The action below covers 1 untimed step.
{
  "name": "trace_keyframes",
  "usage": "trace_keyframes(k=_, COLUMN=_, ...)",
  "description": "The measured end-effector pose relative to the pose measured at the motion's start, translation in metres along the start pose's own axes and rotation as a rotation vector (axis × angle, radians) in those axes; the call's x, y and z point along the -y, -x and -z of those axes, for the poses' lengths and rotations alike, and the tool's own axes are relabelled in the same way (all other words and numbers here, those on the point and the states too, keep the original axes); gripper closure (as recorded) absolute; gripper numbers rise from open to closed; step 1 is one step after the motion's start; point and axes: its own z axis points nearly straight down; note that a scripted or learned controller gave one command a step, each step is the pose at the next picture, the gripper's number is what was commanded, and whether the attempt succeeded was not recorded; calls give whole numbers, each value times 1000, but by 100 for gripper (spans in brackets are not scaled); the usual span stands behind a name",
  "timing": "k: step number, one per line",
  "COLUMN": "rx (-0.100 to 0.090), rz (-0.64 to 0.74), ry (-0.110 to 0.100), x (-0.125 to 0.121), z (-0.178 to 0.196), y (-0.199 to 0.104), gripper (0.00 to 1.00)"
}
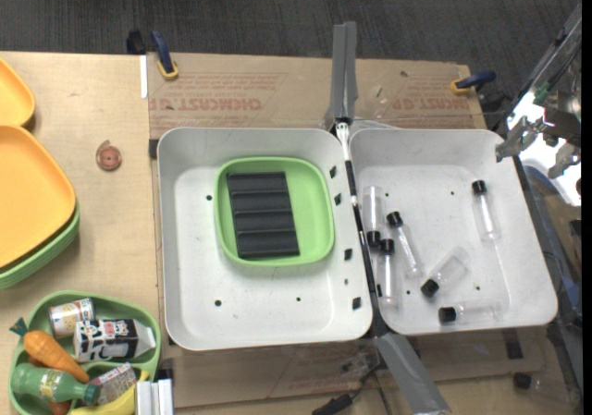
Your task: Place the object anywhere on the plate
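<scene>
A green square plate [319, 212] sits in the left white bin [185, 311]. A dark ridged block [264, 214] lies flat on the middle of the plate. Several clear tubes with black caps lie loose in the right white bin [518, 298], among them one at the far right [483, 210], one near the middle [403, 242] and one along the front wall [470, 313]. My gripper [529, 131] hangs at the right bin's back right corner, above its rim and apart from every tube. Nothing shows in its grasp.
Orange plates [28, 191] are stacked on the bench at the left. A green bowl of toy food [83, 358] stands at the front left. Clamps [165, 60] [472, 82] hold the cardboard at the back. A small round disc [109, 157] lies left of the bins.
</scene>
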Motion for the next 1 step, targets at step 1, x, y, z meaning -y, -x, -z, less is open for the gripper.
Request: trace_keyframes(k=1, rx=0, rz=9, ry=-1, x=55, z=139, y=10, gripper=0)
